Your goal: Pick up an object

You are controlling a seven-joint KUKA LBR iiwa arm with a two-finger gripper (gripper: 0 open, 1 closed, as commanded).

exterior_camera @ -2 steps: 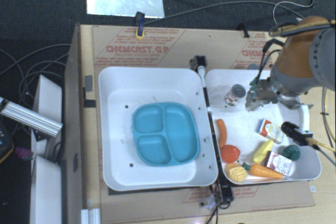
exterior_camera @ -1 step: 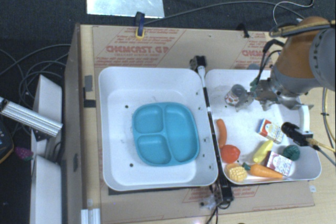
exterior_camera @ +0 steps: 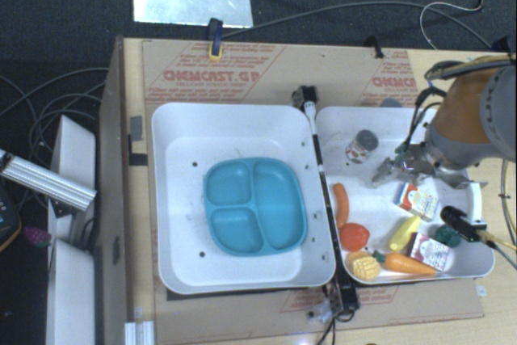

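My gripper (exterior_camera: 390,170) hangs over the middle of the right bin (exterior_camera: 380,115), open with nothing between its fingers. A small grey-capped can (exterior_camera: 360,146) stands just to its upper left. A red and white carton (exterior_camera: 417,200) lies just below right of it. Further down the bin lie an orange sausage-shaped piece (exterior_camera: 340,203), a red tomato (exterior_camera: 354,235), a yellow piece (exterior_camera: 404,233), a corn cob (exterior_camera: 363,264), a carrot (exterior_camera: 409,263) and a second carton (exterior_camera: 435,254) with a green piece (exterior_camera: 446,236) beside it.
The left bin (exterior_camera: 178,133) holds a blue divided plate (exterior_camera: 254,204). A black divider rail (exterior_camera: 319,174) runs between the bins. The grey and orange arm (exterior_camera: 472,113) crosses the right bin's far right side.
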